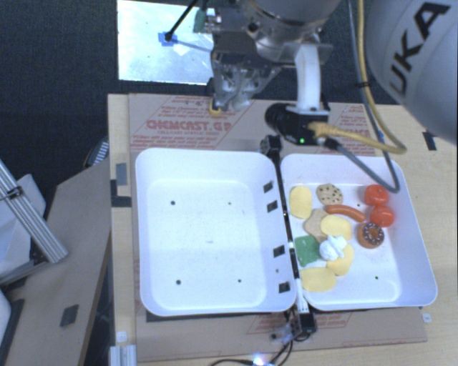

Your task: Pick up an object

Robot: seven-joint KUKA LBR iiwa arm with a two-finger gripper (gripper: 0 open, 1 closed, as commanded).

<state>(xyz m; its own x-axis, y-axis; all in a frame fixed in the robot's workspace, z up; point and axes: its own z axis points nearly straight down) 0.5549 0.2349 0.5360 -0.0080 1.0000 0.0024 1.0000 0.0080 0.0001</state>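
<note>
Where arm is cropped, hand blurred

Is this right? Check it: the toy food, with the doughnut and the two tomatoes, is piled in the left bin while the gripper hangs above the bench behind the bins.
Not quite. The camera view shows the toy food, with the doughnut and the two tomatoes, in the right bin, not the left bin. The rest stands: the gripper hangs above the bench behind the bins.
</note>
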